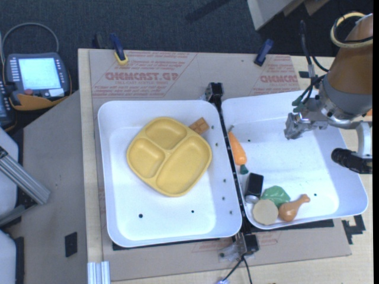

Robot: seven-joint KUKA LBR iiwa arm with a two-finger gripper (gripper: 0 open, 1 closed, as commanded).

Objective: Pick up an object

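Arm comes in from the right, gripper hanging over the upper part of the right bin, fingers pointing down toward the bin floor. Nothing visible between the fingers; how far apart they stand is too small and dark to tell. All loose items sit away from the fingers, toward the bin's left and lower edge. Orange carrot lies left of the fingers, close along the divider between the bins. Black block is below-left of the fingers, just beside a small green piece. Further down, green leafy item, round tan disc and drumstick cluster in the lower-left corner, touching or nearly touching each other, well apart from the fingers. Left bin holds a yellow divided plate, with a small brown block at its upper right edge, far left of the fingers. Both bins rest on the cardboard-covered worktop.
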